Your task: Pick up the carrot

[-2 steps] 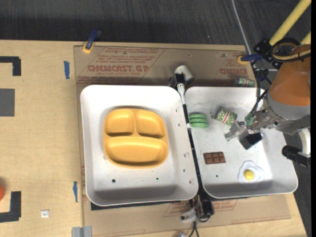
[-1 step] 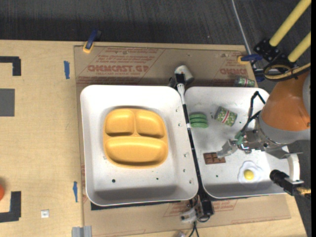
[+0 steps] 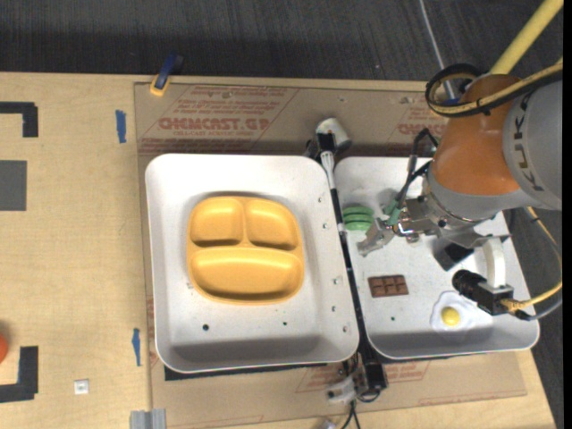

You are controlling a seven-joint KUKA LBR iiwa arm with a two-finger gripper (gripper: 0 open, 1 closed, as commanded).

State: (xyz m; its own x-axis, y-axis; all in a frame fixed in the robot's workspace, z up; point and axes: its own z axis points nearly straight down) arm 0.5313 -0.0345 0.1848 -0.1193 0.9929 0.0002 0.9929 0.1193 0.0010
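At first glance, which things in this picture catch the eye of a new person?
The yellow divided plate stands out most, in the middle of the left bin. Next is the grey arm with its orange band, reaching over the right bin, where a green item, a brown chocolate bar and a fried egg lie.

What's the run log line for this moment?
arm: over right bin | gripper: beside green item | left bin: yellow tray | carrot: not identified

Grey arm (image 3: 527, 141) reaching in from the right, orange band above wrist, gripper (image 3: 380, 233) low, pointing left.
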